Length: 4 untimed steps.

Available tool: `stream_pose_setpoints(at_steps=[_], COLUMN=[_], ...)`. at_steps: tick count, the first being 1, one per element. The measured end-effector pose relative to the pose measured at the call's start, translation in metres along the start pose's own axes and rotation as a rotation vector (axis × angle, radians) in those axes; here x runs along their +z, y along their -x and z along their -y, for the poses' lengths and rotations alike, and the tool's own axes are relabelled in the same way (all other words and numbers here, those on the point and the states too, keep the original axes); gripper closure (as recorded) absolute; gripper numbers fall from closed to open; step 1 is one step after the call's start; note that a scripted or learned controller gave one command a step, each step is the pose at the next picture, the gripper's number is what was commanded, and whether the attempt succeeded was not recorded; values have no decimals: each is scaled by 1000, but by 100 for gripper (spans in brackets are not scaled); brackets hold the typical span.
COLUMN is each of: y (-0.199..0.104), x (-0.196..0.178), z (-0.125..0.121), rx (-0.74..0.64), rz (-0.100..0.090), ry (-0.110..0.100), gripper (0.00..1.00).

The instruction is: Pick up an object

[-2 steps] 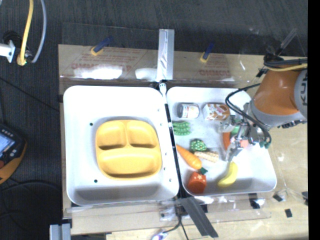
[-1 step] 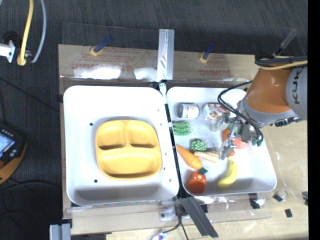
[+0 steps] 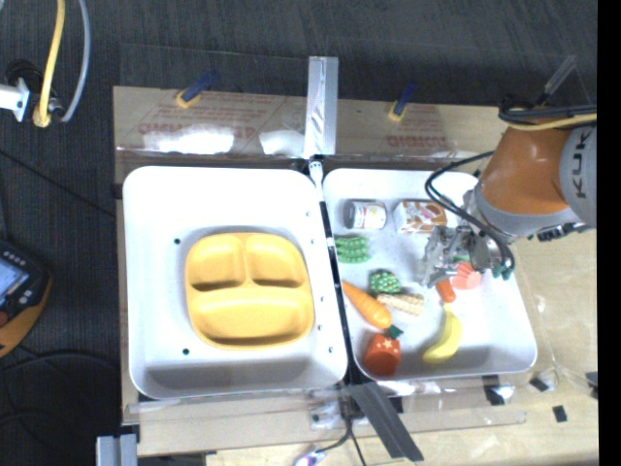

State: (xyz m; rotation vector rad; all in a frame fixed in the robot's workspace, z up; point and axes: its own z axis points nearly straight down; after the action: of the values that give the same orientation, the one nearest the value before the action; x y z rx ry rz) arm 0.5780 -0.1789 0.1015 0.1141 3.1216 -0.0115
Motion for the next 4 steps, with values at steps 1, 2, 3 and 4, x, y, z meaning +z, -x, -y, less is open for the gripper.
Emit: stream_pose_setpoints(at_steps=[1,2,3,4], y=[0,8,-35,-23], x=[0,12,10,11], z=[0,-12,28,31], rx=[0,150,164,146], rz=[0,-9,-5,-9], ry=[0,4,2,1], gripper=[0,0,0,0])
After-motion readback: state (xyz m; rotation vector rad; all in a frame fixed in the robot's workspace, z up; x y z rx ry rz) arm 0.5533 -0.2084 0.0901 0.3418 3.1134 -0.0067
